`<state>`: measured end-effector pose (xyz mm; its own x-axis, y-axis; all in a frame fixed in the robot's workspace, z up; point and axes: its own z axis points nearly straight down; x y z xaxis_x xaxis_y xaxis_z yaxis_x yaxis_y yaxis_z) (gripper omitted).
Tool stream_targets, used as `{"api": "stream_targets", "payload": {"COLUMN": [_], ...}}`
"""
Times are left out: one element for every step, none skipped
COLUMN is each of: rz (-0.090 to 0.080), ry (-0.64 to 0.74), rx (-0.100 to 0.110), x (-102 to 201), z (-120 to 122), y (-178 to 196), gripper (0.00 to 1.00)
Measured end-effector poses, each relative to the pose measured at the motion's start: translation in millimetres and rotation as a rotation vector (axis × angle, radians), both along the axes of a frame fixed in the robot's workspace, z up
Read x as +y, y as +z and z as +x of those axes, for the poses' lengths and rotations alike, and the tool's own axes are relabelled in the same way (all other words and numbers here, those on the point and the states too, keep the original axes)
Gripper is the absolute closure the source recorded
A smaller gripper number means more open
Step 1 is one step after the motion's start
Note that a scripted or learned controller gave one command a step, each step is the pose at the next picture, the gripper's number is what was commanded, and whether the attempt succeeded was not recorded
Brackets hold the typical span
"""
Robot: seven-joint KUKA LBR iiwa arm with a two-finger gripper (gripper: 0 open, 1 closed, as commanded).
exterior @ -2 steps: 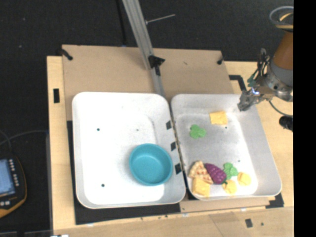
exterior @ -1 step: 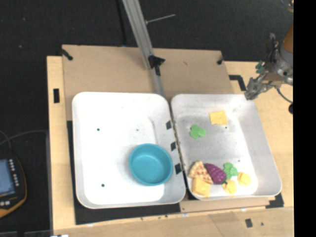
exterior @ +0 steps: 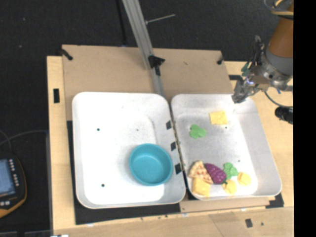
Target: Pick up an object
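The right bin (exterior: pixel 256 132) holds a yellow block (exterior: pixel 218 117) near its far edge and a small green piece (exterior: pixel 197 132) left of centre. A cluster lies along its near edge: a waffle-like piece (exterior: pixel 197 170), a purple piece (exterior: pixel 215 172), a green piece (exterior: pixel 230 170) and several yellow pieces (exterior: pixel 201 186). My gripper (exterior: pixel 239 95) hangs above the bin's far right corner, up and to the right of the yellow block, with nothing seen in it. Its tips are too small and dark to read.
The left bin (exterior: pixel 98 127) carries a blue bowl (exterior: pixel 150 164) near its front right. A grey metal pole (exterior: pixel 140 33) slants up from between the bins at the back. A handheld pendant (exterior: pixel 10 179) lies at the far left, off the bench.
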<state>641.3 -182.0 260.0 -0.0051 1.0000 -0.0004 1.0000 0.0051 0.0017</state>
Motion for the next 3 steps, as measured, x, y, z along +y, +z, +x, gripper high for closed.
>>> {"api": "stream_targets", "payload": {"rz": [0.001,0.002,0.0], "ry": [0.0,0.002,-0.003], "rx": [0.001,0.001,0.0], "x": [45.9,108.4,155.1], "z": [-0.8,-1.7,6.9], "y": [-10.5,-15.3,-19.2], "gripper": [1.0,1.0,1.0]}}
